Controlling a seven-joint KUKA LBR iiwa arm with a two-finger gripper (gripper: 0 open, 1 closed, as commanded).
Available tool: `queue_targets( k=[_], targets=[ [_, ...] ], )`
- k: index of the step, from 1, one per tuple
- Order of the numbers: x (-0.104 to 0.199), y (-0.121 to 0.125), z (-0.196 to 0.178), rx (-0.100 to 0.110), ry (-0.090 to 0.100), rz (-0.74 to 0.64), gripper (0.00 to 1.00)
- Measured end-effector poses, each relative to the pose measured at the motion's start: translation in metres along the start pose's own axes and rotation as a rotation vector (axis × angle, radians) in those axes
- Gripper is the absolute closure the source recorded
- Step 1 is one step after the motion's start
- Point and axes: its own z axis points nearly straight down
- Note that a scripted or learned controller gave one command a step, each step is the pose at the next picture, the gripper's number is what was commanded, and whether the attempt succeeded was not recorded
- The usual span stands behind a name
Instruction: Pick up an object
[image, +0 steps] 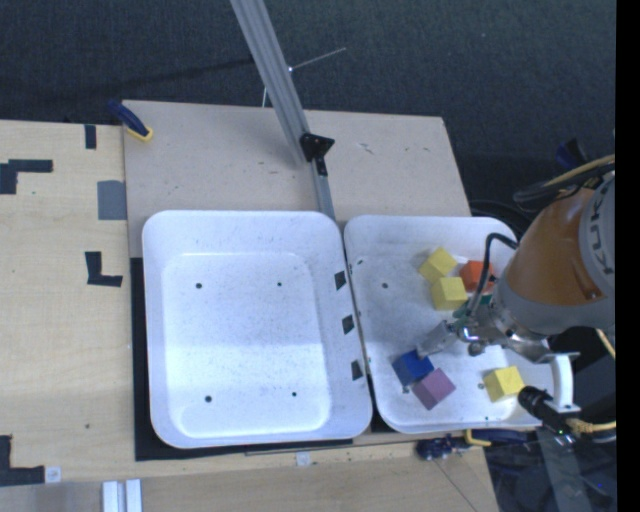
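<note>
Arm bearing partial lettering "KU" (603, 232) places hand (447, 338), finger state indeterminable, inside right bin (385, 405), just above blue block (410, 367) adjoining purple block (434, 388).

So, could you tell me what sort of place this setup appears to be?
Probably a robotics lab test bench for grasping trials. Two shallow white bins sit side by side on a wooden board; small coloured blocks, such as a blue block, lie in the right bin, where the arm's claw reaches.
</note>
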Motion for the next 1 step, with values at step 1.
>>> queue_targets(
  k=[1],
  targets=[
    [0.0007,0.0061,0.0169,-0.022,-0.001,-0.004,0.00]
  ],
)
